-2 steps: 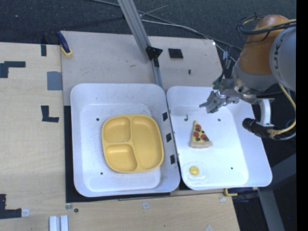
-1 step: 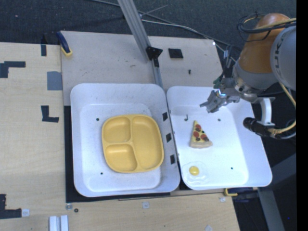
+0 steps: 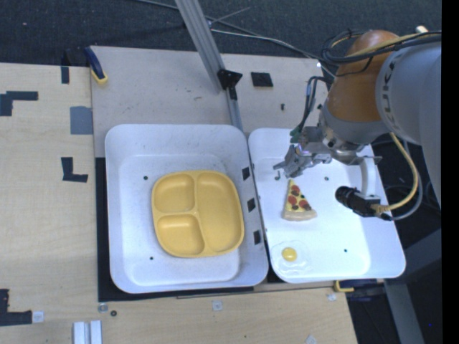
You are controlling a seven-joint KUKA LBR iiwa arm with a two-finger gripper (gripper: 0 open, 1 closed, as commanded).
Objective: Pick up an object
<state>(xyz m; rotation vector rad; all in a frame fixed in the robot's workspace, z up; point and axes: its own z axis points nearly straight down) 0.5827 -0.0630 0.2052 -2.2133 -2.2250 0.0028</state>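
Right now the claw (image 3: 292,165) hangs over the right bin (image 3: 373,253), near its upper left corner, with the grey arm (image 3: 409,84) reaching in from the right and its orange band (image 3: 355,84) just above the wrist. Nothing sits between the fingers that I can make out; whether they are spread or closed I cannot tell, since they show as a small dark cluster.

Closest to it is the pizza slice (image 3: 297,203), a toy wedge with red toppings, lying flat on the bin floor just below the claw with its tip pointing up toward it. Lower in the same bin, near the front left, lies a fried egg (image 3: 290,254) (white, hard to pick out against the bin, but for its yellow yolk). The left bin (image 3: 122,213) holds a yellow divided plate (image 3: 196,213).

As I judge it, this is the approach step: the claw is above and slightly behind the slice, not yet touching it. The next move likely calls for a short shift toward the front of the bin to centre over the wedge, then a straight descent with fingers wide enough to straddle it. The slice is thin and flat, so the fingers would need to reach almost to the floor to catch its edges.
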